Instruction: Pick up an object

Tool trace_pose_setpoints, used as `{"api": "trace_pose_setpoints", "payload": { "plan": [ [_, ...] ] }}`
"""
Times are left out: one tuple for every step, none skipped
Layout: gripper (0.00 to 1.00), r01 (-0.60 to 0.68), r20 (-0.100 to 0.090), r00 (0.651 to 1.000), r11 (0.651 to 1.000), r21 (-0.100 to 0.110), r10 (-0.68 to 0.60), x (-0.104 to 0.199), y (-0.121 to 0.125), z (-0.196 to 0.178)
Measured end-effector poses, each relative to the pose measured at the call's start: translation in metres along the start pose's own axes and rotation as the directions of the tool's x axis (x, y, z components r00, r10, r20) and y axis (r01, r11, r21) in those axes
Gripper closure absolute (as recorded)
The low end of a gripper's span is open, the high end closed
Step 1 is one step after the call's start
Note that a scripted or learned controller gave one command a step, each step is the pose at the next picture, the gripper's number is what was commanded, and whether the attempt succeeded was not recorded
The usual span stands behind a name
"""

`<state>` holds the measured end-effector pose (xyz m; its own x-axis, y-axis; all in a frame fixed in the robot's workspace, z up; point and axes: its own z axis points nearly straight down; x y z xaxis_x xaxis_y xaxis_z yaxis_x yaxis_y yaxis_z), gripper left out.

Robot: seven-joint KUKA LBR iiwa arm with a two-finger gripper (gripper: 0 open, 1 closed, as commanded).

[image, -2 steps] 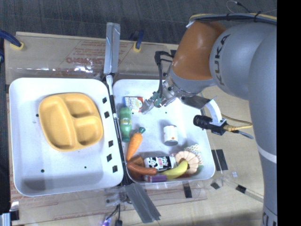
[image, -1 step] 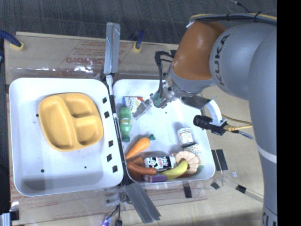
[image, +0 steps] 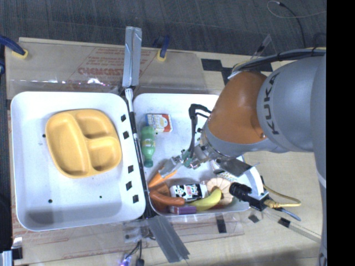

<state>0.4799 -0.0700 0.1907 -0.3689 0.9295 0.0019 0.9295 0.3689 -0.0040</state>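
Observation:
My gripper (image: 176, 163) hangs low in the right bin (image: 183, 101), near its middle. It is just above the orange carrot (image: 156, 180) and right of the green bottle (image: 147, 143). Nothing shows between the gripper's tips. Along the bin's front wall lie a reddish sausage (image: 166, 199), a black-and-white cow-patterned carton (image: 186, 191), a yellow banana (image: 209, 200) and a purple piece (image: 184, 209). A small white and orange carton (image: 158, 122) lies at the back left of this bin. The arm's orange band hides the bin's right side.
The left bin (image: 28, 148) holds a yellow divided plate (image: 83, 142). A pale round item (image: 224, 180) sits partly under the wrist. Black clips line the wall between the bins. Cardboard and tape lie behind both bins.

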Motion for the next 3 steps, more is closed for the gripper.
{"api": "trace_pose_setpoints", "payload": {
  "plan": [
    [0.00,-0.284,0.001,0.959,0.959,-0.004,0.284,0.012,0.001,-0.001],
    [0.00,-0.175,-0.001,0.985,0.985,0.001,0.175,-0.025,-0.015,0.098],
    [1.00,-0.169,-0.001,0.986,0.986,0.002,0.169,-0.025,-0.015,0.088]
  ]
}}
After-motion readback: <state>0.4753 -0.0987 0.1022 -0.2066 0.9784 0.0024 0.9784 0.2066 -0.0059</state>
